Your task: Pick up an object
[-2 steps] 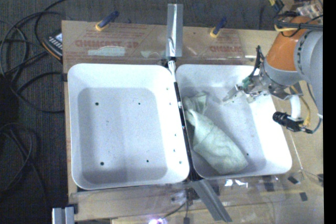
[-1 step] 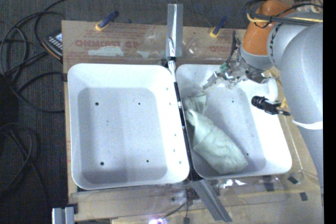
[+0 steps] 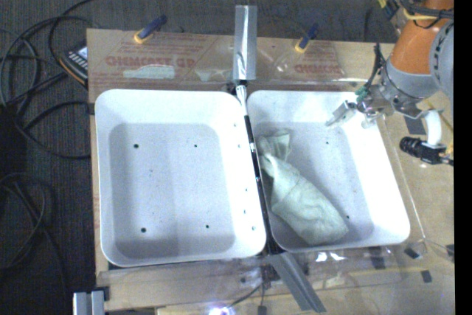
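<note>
Gripper (image 3: 352,111) over the right bin (image 3: 398,203), nothing visibly held.

A crumpled pale cloth (image 3: 299,192) lies along that bin's 9 o'clock wall, running toward 5 o'clock. The gripper hangs near 1 o'clock, well apart; its finger spread is too small and blurred to tell.

A crumpled pale greenish-white cloth (image 3: 298,187) lies in the right-hand white bin (image 3: 383,181), stretched at a slant from the bin's upper left toward its lower middle. Its upper end is bunched and folded against the wall beside the divider between the two bins; its lower end spreads wider and flatter across the bin floor. Nothing grips it.
</note>
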Motion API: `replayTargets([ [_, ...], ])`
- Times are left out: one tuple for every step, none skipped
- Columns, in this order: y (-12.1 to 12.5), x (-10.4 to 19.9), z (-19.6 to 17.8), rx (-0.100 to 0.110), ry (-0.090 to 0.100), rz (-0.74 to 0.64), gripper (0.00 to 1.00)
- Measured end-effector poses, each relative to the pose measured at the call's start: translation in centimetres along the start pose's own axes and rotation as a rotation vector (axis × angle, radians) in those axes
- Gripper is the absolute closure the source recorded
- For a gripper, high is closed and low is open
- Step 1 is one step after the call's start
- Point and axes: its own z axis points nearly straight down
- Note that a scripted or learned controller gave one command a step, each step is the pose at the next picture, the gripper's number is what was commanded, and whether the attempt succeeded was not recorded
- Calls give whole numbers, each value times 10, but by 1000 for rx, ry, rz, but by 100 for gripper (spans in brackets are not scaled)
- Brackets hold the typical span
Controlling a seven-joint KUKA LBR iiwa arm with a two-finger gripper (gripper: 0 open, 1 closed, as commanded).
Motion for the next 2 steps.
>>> replayTargets([
  [-43,1,-79,0,1,91,0],
  [-49,3,-80,1,1,96,0],
])
